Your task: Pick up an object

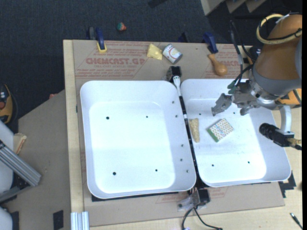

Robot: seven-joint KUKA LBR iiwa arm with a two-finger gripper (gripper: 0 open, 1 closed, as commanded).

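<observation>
- The grey two-finger gripper hangs over the upper part of the right shallow white bin, its fingers spread apart with nothing between them.
- Just below it, on the bin floor, lies a small flat green-and-white patterned packet, tilted and clear of the fingers.
- A slim tan strip lies against the bin's left wall, near the packet.
- The left shallow white bin sits alongside.
- A yellow wedge, a small white can and an orange pear-shaped toy rest on the board behind the bins.

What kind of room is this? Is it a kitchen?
Probably not a kitchen; more likely a robot lab. A grey robot arm reaches over two white bins on a clamped board, with cables trailing and dark carpet below.
</observation>
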